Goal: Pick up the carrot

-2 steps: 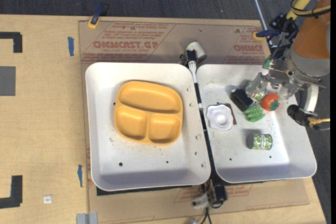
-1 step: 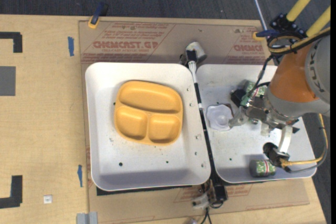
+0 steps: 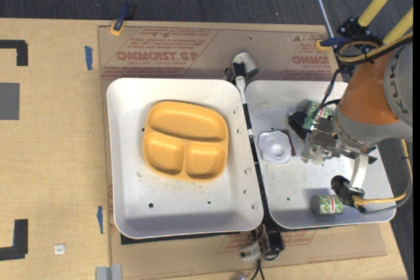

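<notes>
Fingers (image 3: pixel 307 153) beside white cup (image 3: pixel 274 146) (right bin (image 3: pixel 367 214))

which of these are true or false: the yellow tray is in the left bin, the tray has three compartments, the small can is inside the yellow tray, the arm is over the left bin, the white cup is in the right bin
1. The yellow tray lies in the left bin. True.
2. The tray has three compartments. True: one long one at the far side, two smaller ones nearer the camera.
3. The small can is inside the yellow tray. False: it lies on the right bin floor, near its front edge.
4. The arm is over the left bin. False: it hangs over the right bin.
5. The white cup is in the right bin. True, close to the divider between the bins.
</notes>
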`<move>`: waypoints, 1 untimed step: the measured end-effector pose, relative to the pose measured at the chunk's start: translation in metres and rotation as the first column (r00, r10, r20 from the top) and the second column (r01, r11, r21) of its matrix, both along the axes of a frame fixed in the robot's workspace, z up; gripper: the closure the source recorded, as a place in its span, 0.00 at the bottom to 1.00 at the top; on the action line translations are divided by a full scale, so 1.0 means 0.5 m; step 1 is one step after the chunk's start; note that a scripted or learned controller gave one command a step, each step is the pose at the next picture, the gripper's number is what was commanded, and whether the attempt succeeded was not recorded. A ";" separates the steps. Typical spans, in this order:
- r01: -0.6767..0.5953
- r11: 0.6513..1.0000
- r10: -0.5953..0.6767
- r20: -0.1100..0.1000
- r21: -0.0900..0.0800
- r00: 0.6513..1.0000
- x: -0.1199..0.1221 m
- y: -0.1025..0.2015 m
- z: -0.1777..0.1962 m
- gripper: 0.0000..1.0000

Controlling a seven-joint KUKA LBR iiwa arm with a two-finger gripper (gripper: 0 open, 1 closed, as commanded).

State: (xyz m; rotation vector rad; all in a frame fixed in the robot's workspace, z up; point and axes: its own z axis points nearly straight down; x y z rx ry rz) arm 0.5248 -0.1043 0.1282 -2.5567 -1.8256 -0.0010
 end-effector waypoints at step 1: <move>0.324 0.946 -0.324 -0.002 0.000 0.946 -0.091 0.138 0.112 1.00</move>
